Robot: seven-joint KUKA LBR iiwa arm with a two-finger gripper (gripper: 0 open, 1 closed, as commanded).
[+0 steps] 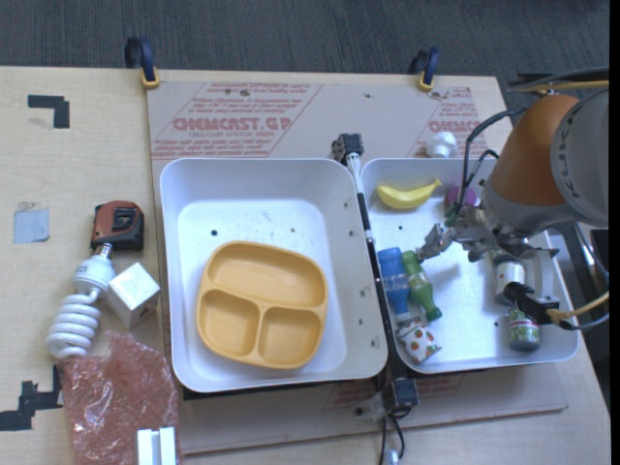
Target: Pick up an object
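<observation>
Taking the right bin [475, 352] as the landmark: at its near edge lies a small white packet with red spots [418, 341], and toward the near right corner stands a small green bottle with a dark cap [523, 329]. Further in, along the bin's left wall, a blue bottle [392, 277] lies lengthwise with a green bottle [421, 284] just beside it on its right. The gripper [433, 243] hangs above the bin's middle, just beyond the top of the green bottle, reaching in from the right under the grey arm and its orange band [538, 153] — whether its jaws are wide or narrow I cannot tell, and nothing shows between them. At the bin's far side lies a yellow banana [407, 195], with a small purple thing [455, 198] just to its right, partly hidden by the arm. Left of the right bin, touching it, sits the left bin [184, 260], bearing a yellow divided tray [262, 303]. Beyond that — well left of both bins — a white spiral bulb [79, 308], a white cube [134, 289] and a tape measure [118, 226] lie on the bench.
</observation>
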